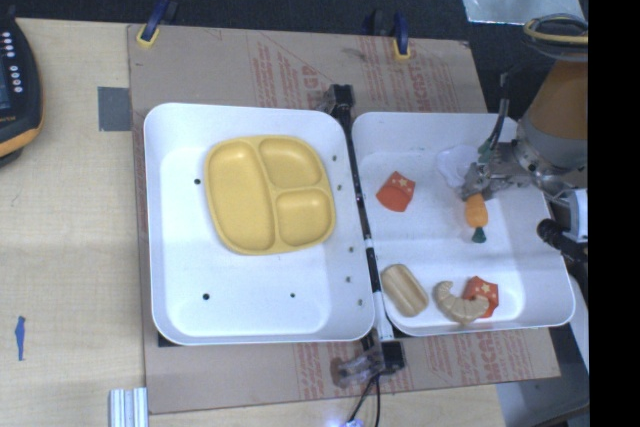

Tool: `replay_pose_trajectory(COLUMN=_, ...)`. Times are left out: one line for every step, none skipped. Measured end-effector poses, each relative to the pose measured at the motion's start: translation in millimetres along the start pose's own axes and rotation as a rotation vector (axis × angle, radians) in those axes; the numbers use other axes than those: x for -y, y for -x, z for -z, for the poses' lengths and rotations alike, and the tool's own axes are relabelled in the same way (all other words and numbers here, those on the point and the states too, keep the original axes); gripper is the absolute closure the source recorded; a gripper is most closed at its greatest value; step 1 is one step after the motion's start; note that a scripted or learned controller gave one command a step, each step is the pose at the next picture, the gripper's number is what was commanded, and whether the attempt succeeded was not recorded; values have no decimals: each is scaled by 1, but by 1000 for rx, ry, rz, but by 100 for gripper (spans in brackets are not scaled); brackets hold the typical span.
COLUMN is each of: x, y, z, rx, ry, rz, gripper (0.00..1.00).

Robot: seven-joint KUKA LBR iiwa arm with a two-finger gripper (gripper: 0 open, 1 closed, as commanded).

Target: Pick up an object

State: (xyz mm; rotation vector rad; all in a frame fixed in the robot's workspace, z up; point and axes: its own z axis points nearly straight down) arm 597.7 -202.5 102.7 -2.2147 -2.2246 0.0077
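flanking the carrot [477, 213]: strawberry [396, 191], bread [404, 289], gripper [478, 183] above it.

Gripper [478, 183] hovers above carrot [477, 214] in right bin [430, 130].

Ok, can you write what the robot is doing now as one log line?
stage: reaching | claw: above carrot, right bin | held: nothing seen | left bin: yellow plate

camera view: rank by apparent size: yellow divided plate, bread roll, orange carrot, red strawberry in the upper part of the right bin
1. yellow divided plate, by far
2. bread roll
3. red strawberry
4. orange carrot, thinnest; close to the strawberry, so those two are unsure
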Motion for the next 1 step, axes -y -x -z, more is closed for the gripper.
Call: replay_pose_trajectory(x=-22, y=-88, z=31, rx=-2, ry=6, rz=9, gripper=100)
